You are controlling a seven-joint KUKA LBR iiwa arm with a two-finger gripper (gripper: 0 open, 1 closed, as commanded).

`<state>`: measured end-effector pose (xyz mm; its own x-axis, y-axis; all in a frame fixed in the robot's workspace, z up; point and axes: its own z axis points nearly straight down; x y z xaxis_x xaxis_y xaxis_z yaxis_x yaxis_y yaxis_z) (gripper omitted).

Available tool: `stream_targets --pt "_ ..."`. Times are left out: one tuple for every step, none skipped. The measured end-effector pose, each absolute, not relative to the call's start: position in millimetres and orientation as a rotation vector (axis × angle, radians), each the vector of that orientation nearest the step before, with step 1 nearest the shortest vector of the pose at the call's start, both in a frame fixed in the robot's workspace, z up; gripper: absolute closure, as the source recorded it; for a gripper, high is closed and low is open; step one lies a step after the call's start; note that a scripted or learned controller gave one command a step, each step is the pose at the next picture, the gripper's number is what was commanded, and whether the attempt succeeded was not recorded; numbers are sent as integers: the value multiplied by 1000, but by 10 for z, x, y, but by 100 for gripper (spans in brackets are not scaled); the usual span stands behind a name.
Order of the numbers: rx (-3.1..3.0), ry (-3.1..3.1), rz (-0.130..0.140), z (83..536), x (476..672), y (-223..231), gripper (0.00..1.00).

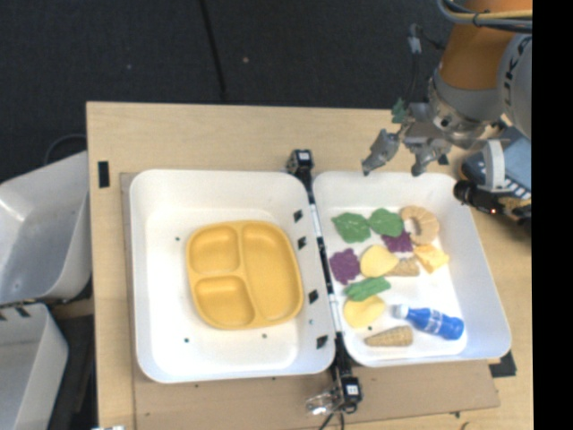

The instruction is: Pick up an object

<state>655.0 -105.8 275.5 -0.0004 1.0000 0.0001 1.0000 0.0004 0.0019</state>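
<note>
The right bin [479, 280] holds several toy food pieces. Among them are a green leaf [351, 227], a second green piece [386, 221], purple grapes [344, 263], a yellow piece [377, 261], a tan ring [418, 222], a blue bottle [431, 322] and a waffle cone [390, 336]. My gripper [398, 158] hangs above the far rim of this bin, behind the pieces. It is open, with its fingers [377, 153] spread and nothing between them.
The left bin [161, 330] carries a yellow divided plate [243, 272]. A black clamp strip [315, 240] runs between the bins. A white container [36, 231] stands off the bench at the left. Bare bench top lies behind both bins.
</note>
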Motion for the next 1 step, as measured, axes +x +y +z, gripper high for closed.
stream_targets --pt "2217 2218 2 2880 6399 -953 0"
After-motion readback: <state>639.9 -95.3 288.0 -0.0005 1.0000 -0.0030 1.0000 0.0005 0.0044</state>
